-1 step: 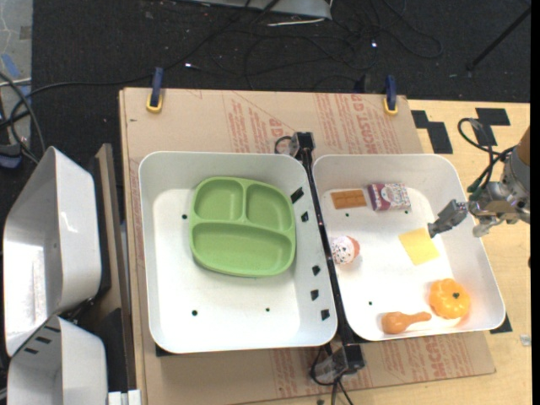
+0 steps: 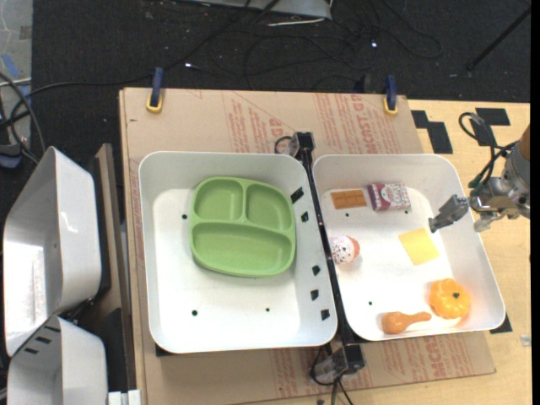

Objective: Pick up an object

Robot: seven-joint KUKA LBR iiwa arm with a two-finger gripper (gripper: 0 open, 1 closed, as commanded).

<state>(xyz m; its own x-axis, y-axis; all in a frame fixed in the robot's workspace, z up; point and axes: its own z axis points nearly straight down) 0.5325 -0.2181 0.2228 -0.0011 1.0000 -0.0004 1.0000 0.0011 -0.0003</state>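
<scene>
The gripper (image 2: 451, 212) hangs at the right bin's (image 2: 396, 332) right rim, approach barely begun; whether its claw is parted cannot be told. The yellow block (image 2: 418, 246) lies just left, needing a descent.

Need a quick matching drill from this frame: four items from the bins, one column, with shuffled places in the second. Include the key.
Things:
1. green divided plate
2. yellow square
3. orange pumpkin
4. purple packet

Places:
A. near the far wall of the right bin
B. near corner of the right bin, next to the orange gourd
C. left bin
D. middle of the right bin, just below the gripper

Pairs: 1-C, 2-D, 3-B, 4-A
</scene>
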